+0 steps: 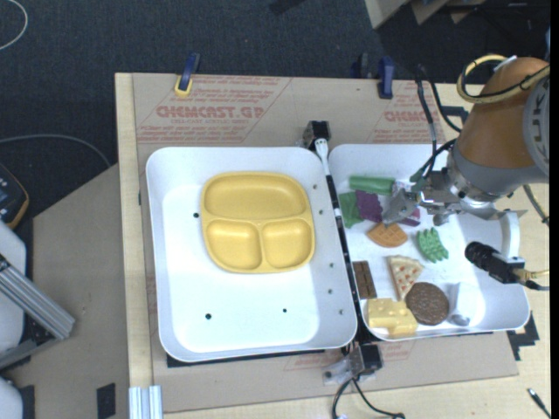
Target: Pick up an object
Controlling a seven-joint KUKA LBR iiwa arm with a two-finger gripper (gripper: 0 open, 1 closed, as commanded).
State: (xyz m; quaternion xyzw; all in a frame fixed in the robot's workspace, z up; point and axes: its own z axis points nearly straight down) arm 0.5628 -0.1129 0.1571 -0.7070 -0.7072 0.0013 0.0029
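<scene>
At the lower edge of the right bin (515, 308) lie a yellow cheese block (391, 316), a brown round cookie (427, 303) and a pizza slice (403, 274). Above them, in the middle right of the frame, the gripper (403, 209) hangs over an orange piece (387, 234), beside purple (369, 206) and green (370, 183) items. Whether the jaws are open or closed, I cannot tell. A good grasp needs a straight descent on one item only, away from its neighbours.

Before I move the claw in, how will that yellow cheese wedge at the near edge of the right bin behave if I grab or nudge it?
The cheese wedge looks like a chunky moulded toy, so probably stiff and light. Its flat faces suggest it will slide, not roll. It sits close to the brown round patty and the bin wall, so a push may jam it or shove the patty.
</scene>
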